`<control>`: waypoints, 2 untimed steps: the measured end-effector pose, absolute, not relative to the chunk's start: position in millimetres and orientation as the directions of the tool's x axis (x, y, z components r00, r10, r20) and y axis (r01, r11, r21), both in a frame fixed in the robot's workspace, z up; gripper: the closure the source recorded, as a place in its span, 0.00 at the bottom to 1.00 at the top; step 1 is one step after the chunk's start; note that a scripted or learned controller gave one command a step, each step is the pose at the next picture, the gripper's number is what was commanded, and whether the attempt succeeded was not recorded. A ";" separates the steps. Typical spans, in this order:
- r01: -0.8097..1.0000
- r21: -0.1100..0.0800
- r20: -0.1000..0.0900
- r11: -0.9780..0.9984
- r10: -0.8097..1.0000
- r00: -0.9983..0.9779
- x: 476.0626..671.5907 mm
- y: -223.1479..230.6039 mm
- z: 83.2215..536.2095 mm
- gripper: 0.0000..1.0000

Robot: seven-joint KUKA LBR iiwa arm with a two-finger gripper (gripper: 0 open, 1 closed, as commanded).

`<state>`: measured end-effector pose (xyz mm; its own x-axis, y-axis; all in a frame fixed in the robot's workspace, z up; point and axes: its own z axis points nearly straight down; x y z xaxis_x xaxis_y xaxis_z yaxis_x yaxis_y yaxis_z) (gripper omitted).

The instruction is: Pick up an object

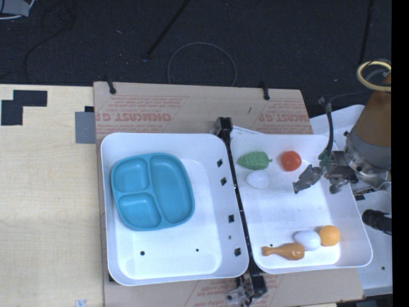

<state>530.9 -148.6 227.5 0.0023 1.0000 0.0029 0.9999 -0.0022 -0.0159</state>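
Objects to pick: six small food toys lie in the right bin.
Green leafy piece: near the bin's far left corner, with a white flat piece just beside it on the near side.
Red tomato: right of the green piece, apart from it.
Near group: an orange ball touches a white egg, and a tan drumstick lies against the egg at the near wall.
Claw: it hangs over the middle right of the right bin, between the tomato and the near group, touching none of them; how far the fingers are open I cannot tell, and nothing is seen in it.
Arm: grey with an orange part, it comes in from the right.
Left bin: it holds a blue divided plate.
Worktop: pale wood, with cardboard under both bins.
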 end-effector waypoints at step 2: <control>1.000 -0.006 0.002 0.000 1.000 0.000 532.9 -146.7 192.0 0.00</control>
<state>532.9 -146.7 192.0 -0.0004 1.0000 0.0016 1.0000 0.0004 -0.0058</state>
